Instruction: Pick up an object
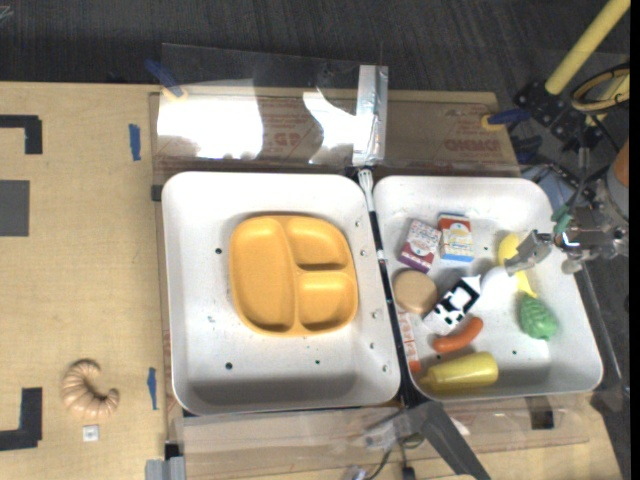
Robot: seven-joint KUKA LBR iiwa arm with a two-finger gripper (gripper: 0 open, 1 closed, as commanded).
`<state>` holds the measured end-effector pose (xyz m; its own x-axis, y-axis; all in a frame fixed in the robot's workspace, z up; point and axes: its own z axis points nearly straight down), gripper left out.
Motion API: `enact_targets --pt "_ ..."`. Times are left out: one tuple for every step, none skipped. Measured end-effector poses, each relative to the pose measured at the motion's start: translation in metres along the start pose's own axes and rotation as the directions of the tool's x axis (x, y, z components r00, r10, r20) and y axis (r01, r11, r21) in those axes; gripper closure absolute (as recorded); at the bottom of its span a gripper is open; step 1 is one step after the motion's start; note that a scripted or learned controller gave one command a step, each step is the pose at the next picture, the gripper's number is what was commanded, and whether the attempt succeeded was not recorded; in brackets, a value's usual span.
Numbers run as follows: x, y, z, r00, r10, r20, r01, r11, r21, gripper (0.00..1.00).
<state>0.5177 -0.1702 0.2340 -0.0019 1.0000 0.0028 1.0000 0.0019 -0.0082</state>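
The yellow bottle (460, 370) lies crosswise at the right bin's (585, 363) near edge, the sausage (458, 335) behind it. Farther back, the gripper (530, 252) hangs over the banana (517, 261), which runs front-to-back directly beneath; whether it grips anything, I cannot tell.

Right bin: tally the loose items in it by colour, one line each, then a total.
Contents of the shallow white right bin:
Yellow: 2, long yellow plastic corn-like piece, small yellow banana-like piece
Green: 1, leafy green plastic vegetable
Red: 1, red plastic sausage
Tan: 1, round tan bun
Black-and-white: 1, patched toy
Printed cartons: 2
Total: 8
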Motion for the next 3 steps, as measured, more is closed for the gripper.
enact_targets --pt "-0.029 0.04 0.137 0.979 0.202 -0.004 -0.202 0.979 0.008 0.0" --pt "-0.029 0.041 0.127 0.98 0.201 -0.004 -0.201 0.98 0.007 1.0" --pt "0.043 0.096 -0.001 0.993 0.115 0.0 -0.115 0.993 -0.016 1.0"
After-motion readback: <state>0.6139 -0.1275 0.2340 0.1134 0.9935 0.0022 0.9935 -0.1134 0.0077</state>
